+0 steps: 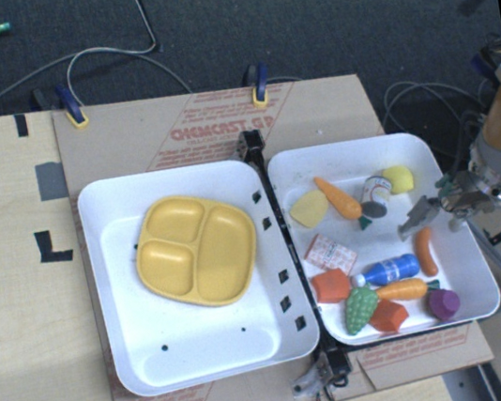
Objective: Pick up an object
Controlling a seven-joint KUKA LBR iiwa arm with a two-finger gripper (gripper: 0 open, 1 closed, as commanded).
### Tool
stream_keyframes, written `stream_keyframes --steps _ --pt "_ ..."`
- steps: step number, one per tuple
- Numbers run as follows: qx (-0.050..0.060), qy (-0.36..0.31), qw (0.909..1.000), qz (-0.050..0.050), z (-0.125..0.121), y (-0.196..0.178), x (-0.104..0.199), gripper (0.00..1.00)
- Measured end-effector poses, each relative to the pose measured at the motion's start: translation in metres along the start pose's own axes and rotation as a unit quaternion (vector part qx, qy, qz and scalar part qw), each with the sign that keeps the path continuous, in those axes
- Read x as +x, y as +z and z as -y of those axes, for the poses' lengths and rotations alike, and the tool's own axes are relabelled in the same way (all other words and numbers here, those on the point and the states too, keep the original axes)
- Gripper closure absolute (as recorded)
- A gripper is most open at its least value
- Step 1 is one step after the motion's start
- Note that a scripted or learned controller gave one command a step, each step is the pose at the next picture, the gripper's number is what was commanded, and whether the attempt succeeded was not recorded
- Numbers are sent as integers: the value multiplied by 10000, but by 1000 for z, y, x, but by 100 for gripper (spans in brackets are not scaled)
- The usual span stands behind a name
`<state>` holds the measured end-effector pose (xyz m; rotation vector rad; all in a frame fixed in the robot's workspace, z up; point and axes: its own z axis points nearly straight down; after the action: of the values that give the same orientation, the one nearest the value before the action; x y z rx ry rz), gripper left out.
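A: Status check. Gripper (421, 214) sits low at the right bin's (349, 152) right side, arm coming in from the right edge. Jaws read as spread apart, one finger reaching left toward the bin's middle. Nothing between them.

B: So no pick logged yet?

A: None. Every candidate lies on the bin floor: long carrot (338, 197) beside the yellow wedge (309, 209), yellow lemon-like piece (399, 179) near the back wall, blue bottle (388, 271) in the middle, small orange sausage shape (425, 250) just below the fingers.

B: Front corner?

A: Crowded. Green piece (361, 309), red block (388, 316), second carrot (403, 290) and purple piece (444, 303) touch or nearly touch. Red cube (331, 285) and a printed card (330, 252) sit near the divider.

B: Left bin?

A: Holds the yellow divided plate (196, 250); not involved.

B: Which target?

A: Judgement only: the orange sausage shape is nearest. Approach appears done; descent, closure and lift all remain. Tilt of the fingers is hard to read at this slant.
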<state>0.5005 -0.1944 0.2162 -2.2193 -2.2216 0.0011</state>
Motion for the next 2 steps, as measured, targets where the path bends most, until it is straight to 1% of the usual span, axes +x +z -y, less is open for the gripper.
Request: stream_keyframes --steps 1,2 --pt "15 -4 10000 -5 -62 96 32 0" --pt "-24 -9 10000 3 -116 130 82 0"
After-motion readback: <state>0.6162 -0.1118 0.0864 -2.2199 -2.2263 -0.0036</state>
